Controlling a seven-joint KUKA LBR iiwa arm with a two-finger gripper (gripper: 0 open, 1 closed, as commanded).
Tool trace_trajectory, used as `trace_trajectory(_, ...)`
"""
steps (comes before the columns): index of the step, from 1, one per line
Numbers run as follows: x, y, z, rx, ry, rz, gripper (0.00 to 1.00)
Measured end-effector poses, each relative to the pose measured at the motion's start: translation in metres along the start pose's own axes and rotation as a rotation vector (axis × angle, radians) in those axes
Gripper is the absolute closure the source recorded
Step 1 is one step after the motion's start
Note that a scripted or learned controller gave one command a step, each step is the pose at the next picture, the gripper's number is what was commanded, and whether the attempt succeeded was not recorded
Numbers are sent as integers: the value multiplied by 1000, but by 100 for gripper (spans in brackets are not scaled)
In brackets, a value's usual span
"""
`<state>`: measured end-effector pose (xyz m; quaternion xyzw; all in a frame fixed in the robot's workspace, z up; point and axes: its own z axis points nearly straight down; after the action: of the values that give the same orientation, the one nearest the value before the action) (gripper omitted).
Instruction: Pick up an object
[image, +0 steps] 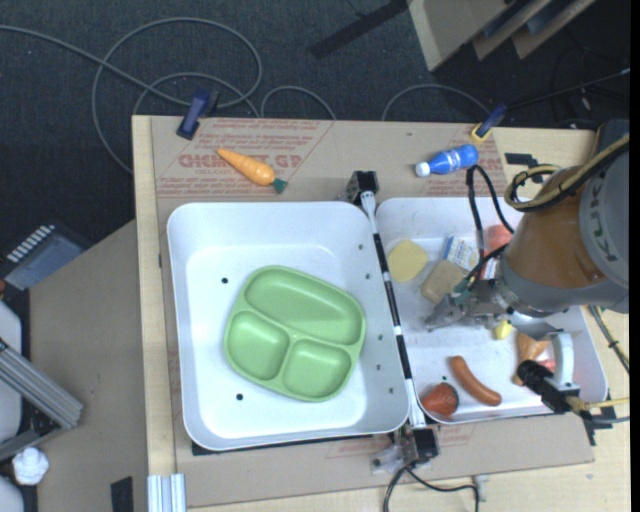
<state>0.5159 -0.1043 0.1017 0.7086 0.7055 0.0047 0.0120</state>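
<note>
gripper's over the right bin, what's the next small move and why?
Probably a short descent. The gripper hangs low in the right bin, beside the tan block, with nothing visibly between its fingers. The sausage and yellow disc lie apart from it.

A toy carrot (250, 166) and a blue-and-white bottle (447, 161) lie on the cardboard-covered bench (300, 145) — both outside the bins — beyond them, cables (180, 70) loop over dark carpet.
</note>
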Motion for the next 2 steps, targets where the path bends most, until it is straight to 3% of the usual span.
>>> trace_trajectory(1, -56, -38, 17, 27, 11, -2, 0)
trace_trajectory(2, -104, 4, 19, 34, 40, -14, 0)
